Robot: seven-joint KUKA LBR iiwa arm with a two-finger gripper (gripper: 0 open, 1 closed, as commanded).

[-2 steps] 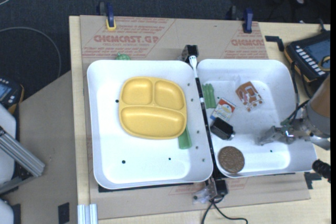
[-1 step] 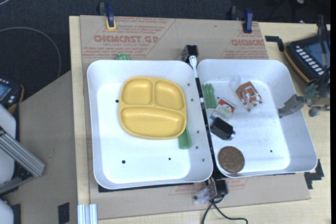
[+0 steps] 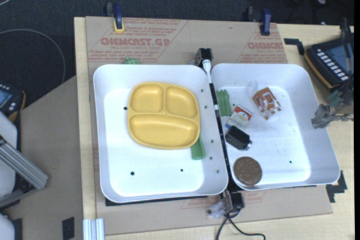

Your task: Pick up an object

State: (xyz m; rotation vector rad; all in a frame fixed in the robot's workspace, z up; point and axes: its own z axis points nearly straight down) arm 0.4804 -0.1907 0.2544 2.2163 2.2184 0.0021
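Jaws sit at right rim of right bin, small and blurry, can't tell if spread or pressed together, nothing visibly between them. Left of jaws in same bin: wrapped snack packet, further left small red-white packet, black block, green piece. Brown round disc below-left of jaws (near bin's front edge). Far left of jaws, left bin holds yellow divided plate, green stick touching its lower right edge
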